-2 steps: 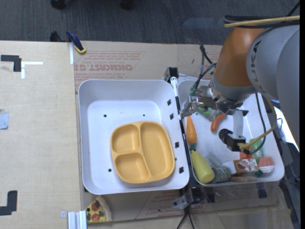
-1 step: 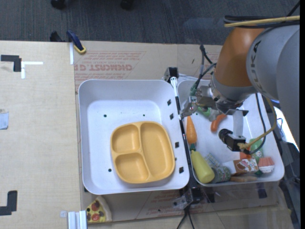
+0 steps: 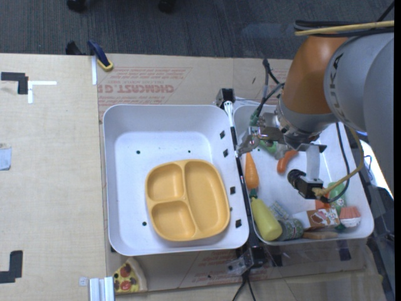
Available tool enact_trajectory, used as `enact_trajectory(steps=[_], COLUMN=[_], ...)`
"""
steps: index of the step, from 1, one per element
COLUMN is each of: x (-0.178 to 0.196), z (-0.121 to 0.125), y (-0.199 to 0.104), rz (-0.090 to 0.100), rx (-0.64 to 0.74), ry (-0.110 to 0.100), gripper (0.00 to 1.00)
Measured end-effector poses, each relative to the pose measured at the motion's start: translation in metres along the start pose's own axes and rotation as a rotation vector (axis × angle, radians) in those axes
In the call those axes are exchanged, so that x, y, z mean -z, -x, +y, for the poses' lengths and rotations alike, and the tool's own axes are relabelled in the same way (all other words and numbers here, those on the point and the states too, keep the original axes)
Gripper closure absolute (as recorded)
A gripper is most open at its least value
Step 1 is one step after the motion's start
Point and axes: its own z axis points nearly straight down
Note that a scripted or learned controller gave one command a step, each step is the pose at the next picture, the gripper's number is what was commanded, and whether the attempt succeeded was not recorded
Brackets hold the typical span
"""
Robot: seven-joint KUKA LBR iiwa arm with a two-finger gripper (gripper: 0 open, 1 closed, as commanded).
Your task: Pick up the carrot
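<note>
The carrot (image 3: 251, 172) is orange with a greenish lower end. It lies lengthwise along the left wall of the right bin (image 3: 354, 168), close to the divider between the bins. My gripper (image 3: 255, 140) hangs over the upper left part of that bin, just above the carrot's top end. The carrot rests on the bin floor and nothing grips it. The grey and orange arm covers much of the gripper from above.
A small orange-red piece (image 3: 286, 161) and a green item (image 3: 270, 147) lie beside the gripper. A yellow squash-like piece (image 3: 265, 221) and food packets (image 3: 331, 217) fill the bin's near end. The left bin (image 3: 125, 137) holds a yellow divided plate (image 3: 186, 199).
</note>
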Motion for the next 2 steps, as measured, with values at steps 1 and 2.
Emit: enact_trajectory(steps=[1, 2], x=[0.0000, 0.0000], z=[0.0000, 0.0000], y=[0.0000, 0.0000], rz=[0.000, 0.000], rx=[0.000, 0.000], ry=[0.000, 0.000], gripper=[0.00, 0.00])
